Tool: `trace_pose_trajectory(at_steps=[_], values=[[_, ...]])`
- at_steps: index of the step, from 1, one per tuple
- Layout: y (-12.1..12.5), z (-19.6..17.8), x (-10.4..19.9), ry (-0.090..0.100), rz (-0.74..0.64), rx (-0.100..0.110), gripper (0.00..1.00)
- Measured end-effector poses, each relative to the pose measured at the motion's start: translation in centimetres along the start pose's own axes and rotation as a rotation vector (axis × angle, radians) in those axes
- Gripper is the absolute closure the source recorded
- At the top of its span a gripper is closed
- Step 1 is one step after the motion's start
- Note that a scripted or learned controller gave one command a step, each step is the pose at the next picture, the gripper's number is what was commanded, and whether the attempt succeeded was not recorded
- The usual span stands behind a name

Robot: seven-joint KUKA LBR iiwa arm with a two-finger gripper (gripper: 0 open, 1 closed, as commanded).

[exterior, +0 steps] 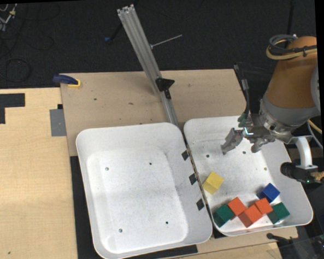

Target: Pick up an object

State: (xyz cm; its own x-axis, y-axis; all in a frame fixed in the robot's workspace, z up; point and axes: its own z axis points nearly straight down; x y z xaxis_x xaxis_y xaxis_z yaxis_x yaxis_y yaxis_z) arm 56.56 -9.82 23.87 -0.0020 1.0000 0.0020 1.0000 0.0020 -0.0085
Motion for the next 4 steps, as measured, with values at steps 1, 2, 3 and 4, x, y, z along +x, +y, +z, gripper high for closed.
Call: trace_pose_trajectory(at_steps=[1,2,3,4], values=[[0.1,-0.2,-0.2,-0.001,0.004,-0.005,0.00],[-0.1,4.8,-1.1,-0.001,0.003,0.001,0.00],[0.0,9.3,-0.6,0.000,0.003,0.000,0.00],[0.0,14.5,-0.5,-0.001,0.005,-0.004,0.00]])
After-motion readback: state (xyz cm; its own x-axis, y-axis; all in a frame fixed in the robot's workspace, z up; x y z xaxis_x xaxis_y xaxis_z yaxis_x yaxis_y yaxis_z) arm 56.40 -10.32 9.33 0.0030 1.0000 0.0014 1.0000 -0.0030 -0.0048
